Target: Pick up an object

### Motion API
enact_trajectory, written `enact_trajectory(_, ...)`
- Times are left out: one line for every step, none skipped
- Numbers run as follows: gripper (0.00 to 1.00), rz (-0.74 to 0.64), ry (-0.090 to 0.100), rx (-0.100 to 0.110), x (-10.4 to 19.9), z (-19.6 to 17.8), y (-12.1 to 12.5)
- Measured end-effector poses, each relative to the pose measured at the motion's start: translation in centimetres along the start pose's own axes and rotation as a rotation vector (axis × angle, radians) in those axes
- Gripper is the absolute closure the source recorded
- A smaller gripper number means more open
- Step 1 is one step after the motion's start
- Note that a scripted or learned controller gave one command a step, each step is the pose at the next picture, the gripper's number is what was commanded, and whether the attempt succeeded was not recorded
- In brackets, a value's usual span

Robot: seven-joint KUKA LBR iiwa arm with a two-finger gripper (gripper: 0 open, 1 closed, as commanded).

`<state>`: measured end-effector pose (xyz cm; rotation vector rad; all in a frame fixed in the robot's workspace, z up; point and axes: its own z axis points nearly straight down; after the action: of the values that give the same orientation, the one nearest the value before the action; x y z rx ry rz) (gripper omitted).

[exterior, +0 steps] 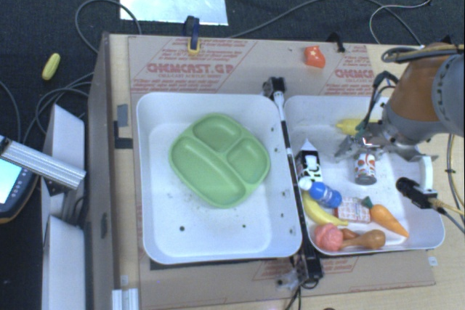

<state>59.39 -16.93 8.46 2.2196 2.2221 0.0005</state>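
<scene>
My gripper (361, 147) hangs low in the back half of the right bin (436, 229), directly over or against a small red-and-white can (365, 168) that stands upright. A yellow fruit (349, 126) lies just behind the gripper. Toward the front of this bin lie a black-and-white carton (309, 164), a blue bottle (325, 194), a banana (318, 211), a red-and-white packet (353, 210), a carrot (386, 218), a pink piece (328, 237) and a brown drumstick (368, 238). The grey and orange arm (425, 94) covers the bin's back right corner.
The left bin (156, 229) holds a green divided plate (220, 160). A black divider rail (288, 156) runs between the bins. An orange block (314, 56) sits on the cardboard behind the right bin. Cables loop across the dark floor behind the bench.
</scene>
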Motion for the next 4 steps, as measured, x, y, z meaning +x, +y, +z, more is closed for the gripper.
enact_trajectory(0.00, 0.007, 0.006, 0.035, 2.8, 0.5, 6.0)
enact_trajectory(0.00, 0.006, 0.013, 0.046, 1.1, 0.5, 6.6)
enact_trajectory(0.00, 0.004, 0.005, 0.024, 1.1, -2.6, 7.0)
enact_trajectory(0.00, 0.000, 0.000, 0.001, 0.6, 0.1, 0.5)
